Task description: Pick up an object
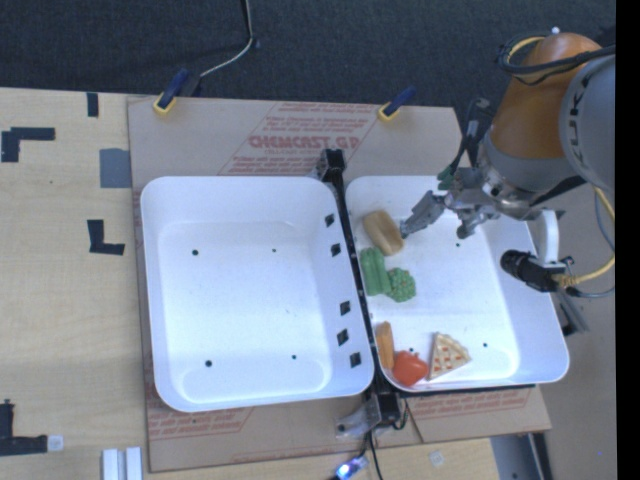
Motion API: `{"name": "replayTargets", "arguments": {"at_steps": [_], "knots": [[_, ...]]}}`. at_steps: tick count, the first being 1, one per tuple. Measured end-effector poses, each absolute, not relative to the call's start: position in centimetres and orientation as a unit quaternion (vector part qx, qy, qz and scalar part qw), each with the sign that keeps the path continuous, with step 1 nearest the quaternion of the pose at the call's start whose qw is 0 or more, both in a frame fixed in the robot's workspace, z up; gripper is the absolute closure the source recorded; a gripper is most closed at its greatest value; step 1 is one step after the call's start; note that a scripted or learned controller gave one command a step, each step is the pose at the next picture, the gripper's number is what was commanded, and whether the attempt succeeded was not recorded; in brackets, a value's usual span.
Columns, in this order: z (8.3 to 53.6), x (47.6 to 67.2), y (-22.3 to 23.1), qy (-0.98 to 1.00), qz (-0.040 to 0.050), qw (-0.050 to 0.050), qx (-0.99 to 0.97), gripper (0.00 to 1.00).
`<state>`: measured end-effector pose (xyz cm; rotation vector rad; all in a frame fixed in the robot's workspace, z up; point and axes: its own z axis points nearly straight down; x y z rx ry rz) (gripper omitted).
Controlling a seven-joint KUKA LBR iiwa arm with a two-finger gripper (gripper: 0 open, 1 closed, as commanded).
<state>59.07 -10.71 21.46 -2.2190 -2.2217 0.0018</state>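
My gripper [441,221] hangs open over the back part of the right bin [520,308], with nothing between its fingers. One finger [418,218] points left toward a tan bread roll [382,232], which lies just beside its tip. A green broccoli-like piece [386,278] lies in front of the roll, near the divider. At the bin's front edge sit an orange stick [385,342], a red tomato-like piece [409,368] and a pizza slice [448,355].
The left bin [240,288] sits beside the right one, joined by a black divider [343,268]. Both rest on a cardboard sheet [290,138] held by clamps at the back. A cable [560,278] runs off the arm at the right.
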Motion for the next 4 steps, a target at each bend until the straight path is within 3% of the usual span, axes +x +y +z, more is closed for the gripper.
{"name": "replayTargets", "arguments": {"at_steps": [1, 2, 3, 4], "knots": [[18.2, 62.8, -6.9, -0.709, 0.0006, 0.001, -0.705, 0.0], [19.1, 64.4, -6.5, -0.708, -0.0001, 0.0, -0.706, 0.0], [18.9, 62.8, -16.3, -0.704, 0.0025, -0.001, -0.71, 0.0], [21.8, 59.6, -22.9, -0.705, 0.0016, -0.002, -0.709, 0.0]]}}
